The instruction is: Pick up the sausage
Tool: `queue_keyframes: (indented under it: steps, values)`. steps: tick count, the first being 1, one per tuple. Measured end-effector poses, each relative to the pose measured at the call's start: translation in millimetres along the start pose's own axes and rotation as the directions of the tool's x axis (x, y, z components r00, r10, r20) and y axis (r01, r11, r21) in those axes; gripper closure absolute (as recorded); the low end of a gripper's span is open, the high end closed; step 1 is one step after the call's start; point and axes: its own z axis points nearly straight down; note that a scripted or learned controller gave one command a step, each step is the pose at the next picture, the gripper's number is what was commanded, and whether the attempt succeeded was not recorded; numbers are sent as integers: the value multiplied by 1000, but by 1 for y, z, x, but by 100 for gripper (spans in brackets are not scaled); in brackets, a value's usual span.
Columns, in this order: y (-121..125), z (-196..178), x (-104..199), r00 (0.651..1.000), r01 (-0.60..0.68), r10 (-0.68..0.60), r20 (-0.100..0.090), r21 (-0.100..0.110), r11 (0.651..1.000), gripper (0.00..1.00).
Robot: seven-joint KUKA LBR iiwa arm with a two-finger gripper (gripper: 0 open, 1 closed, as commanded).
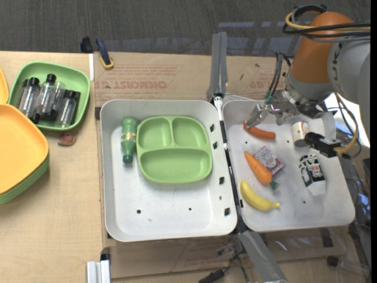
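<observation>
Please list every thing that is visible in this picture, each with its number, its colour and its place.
left bin: one, white, middle of bench
right bin: one, white, next to it
divided plate: one, green, left bin
bottle: one, green, left bin, left of that plate
sausage: one, orange-red, right bin, upper left
carrot: one, orange, right bin, middle
packet: one, pink and white, against the carrot
banana: one, yellow, right bin, lower left
small carton: one, white and black, right bin, right side
square tray: one, green, bench, far left
small bottles: several, dark, in the square tray
stacked plates: a pile, orange, left edge
gripper: one, grey, at the sausage's left end
arm: one, grey with orange band, upper right
</observation>
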Motion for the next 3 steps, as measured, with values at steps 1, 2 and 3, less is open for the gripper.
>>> queue_keyframes:
  steps: [1, 2, 3]
  values:
    - [5, 62, -27, 999, 44, -44, 0, -1, 999, 0]
    - [4, 53, -28, 999, 41, -41, 1, -2, 999, 100]
    - [-2, -37, 38, 999, 34, -34, 0, -1, 999, 100]
